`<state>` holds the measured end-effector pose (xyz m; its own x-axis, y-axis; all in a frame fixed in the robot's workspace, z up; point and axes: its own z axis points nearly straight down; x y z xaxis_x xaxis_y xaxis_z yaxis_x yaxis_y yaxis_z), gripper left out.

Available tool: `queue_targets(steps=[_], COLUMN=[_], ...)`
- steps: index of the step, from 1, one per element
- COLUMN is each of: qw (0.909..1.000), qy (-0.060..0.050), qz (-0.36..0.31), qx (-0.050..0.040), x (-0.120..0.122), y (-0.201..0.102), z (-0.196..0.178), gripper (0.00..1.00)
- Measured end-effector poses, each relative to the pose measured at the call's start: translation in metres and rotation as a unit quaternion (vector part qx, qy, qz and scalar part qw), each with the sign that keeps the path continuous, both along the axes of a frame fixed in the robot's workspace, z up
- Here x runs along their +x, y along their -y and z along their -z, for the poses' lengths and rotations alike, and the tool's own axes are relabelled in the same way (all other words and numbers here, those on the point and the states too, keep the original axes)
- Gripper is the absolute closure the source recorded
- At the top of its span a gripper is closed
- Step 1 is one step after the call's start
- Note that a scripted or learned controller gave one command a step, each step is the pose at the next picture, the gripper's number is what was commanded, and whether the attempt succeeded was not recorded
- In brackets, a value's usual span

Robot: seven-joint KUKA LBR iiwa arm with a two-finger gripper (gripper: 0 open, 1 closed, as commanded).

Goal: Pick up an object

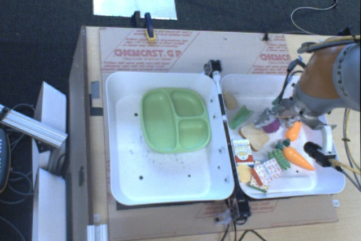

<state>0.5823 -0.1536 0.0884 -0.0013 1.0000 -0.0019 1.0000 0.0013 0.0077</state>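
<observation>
The right bin [254, 86] holds several toy foods. Among them are a green pea pod [240, 117], a tan bread slice [255, 137], a purple piece [273, 126], a small orange piece [293, 131] and a carrot with a green top [294, 157]. A small carton [242, 149], a red-and-white packet [267, 171] and a yellow piece [243, 173] lie near the bin's front left. My gripper [267, 118] hangs low over the bin's middle, right at the purple piece and partly covering it. I see nothing lifted.
The left bin [127, 178] carries a green divided plate [175, 120]. A tan round piece [230, 101] lies at the right bin's back left. The divider rail [221, 104] runs between the bins. The arm's orange band [318, 73] looms over the right bin's far right.
</observation>
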Motion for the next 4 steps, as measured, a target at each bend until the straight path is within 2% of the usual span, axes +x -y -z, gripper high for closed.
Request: queue_targets(steps=[1,2,3,4], qw=[1.0,1.0,1.0,1.0], qy=[0.002,-0.001,-0.003,-0.003], qz=[-0.001,-0.001,-0.001,-0.001], qx=[0.0008,0.0005,0.0009,0.0013], x=[0.001,-0.036,-0.095,-0.095], y=[-0.001,-0.043,-0.091,-0.176], z=[-0.011,-0.165,-0.17,-0.171], gripper=[1.0,1.0,1.0,1.0])
